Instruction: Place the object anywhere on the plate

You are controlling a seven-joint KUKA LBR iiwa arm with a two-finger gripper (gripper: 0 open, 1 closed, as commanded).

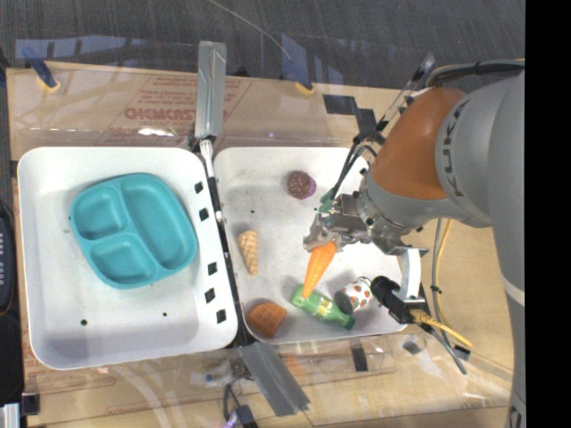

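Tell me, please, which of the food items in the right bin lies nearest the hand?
The orange carrot, its upper end right at the hand; the others lie apart.

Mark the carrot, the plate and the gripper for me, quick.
carrot point(316, 272), camera view, middle of the orange body.
plate point(175, 205), camera view, right rim of the teal divided plate.
gripper point(326, 239), camera view, at the fingertips above the carrot's top end.
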